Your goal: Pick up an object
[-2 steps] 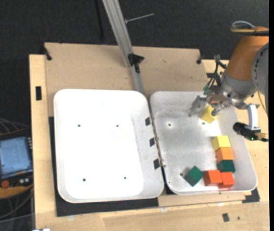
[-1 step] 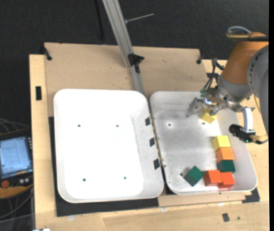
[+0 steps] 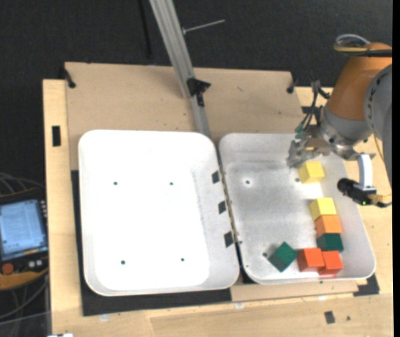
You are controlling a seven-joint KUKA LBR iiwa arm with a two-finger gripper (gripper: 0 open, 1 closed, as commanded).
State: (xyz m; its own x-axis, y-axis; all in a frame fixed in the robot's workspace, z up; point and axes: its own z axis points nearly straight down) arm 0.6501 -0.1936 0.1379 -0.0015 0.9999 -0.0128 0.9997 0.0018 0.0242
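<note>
Yellow block (image 3: 313, 171) is being approached by the gripper (image 3: 302, 152) in the right bin (image 3: 256, 209). Whether it is spread cannot be told. The block risks being nudged aside, since the tips are sitting at its edge.

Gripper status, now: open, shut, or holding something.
Gripper: cannot be told. It sits low in the right bin, just beside the upper yellow block, with no block seen in its grasp.
</note>
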